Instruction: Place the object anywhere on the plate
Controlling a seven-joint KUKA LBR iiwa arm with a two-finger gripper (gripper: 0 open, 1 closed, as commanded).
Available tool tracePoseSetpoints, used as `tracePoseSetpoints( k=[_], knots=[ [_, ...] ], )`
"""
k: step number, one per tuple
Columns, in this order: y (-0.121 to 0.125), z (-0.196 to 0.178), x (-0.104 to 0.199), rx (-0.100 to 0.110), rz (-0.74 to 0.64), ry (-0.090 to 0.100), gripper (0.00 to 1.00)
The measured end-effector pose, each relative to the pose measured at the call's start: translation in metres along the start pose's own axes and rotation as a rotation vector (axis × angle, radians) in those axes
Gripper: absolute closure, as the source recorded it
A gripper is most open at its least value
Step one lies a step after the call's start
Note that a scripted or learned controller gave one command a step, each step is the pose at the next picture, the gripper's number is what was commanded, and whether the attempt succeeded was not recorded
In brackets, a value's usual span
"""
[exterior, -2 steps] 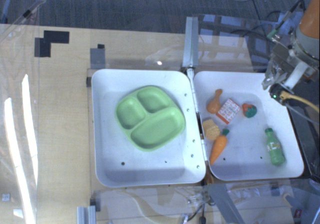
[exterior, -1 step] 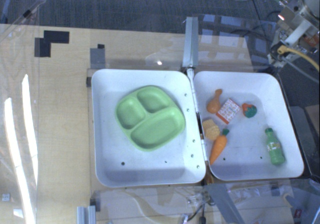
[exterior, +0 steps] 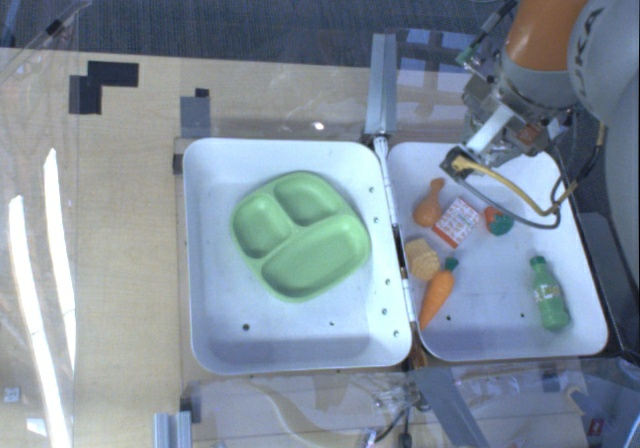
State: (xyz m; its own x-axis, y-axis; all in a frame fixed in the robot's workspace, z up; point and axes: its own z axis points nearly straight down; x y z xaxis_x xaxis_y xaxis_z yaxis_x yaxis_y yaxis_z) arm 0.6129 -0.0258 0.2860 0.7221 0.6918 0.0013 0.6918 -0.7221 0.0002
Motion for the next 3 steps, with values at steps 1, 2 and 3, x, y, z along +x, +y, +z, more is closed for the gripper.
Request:
tracePoseSetpoints(
  k=[1,2,3],
  knots=[
    [-0.015,0.012,0.000,0.000,0.047,0.001,1.00],
    [0.056,-0.006,-0.005,-0.003,0.182,0.001,1.00],
    [-0.006,0.083,-0.053,0.001,0.070,-0.001,1.00]
  ],
)
